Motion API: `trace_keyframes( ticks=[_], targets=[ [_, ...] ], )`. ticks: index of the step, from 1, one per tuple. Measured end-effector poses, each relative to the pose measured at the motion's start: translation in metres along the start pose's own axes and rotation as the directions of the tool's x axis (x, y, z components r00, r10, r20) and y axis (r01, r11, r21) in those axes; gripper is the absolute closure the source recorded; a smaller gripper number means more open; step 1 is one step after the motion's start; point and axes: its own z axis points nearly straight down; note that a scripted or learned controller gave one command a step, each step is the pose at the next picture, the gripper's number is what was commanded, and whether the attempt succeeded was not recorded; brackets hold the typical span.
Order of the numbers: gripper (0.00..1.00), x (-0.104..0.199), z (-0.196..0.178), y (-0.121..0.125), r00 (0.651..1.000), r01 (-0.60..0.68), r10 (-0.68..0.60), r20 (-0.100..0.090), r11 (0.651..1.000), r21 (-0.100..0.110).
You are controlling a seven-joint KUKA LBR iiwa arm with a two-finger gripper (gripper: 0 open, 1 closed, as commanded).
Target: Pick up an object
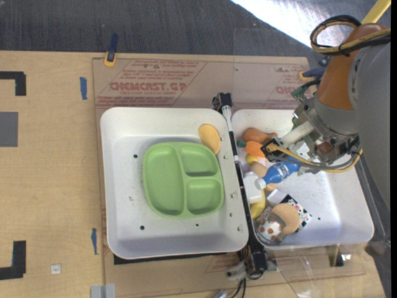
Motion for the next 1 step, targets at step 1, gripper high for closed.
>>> trace_keyframes(
  ticks=[1],
  targets=[
    [0.0,-0.0008,0.0003,0.0008,1.0,-0.002,0.002,0.002,1.0,0.0]
  ],
)
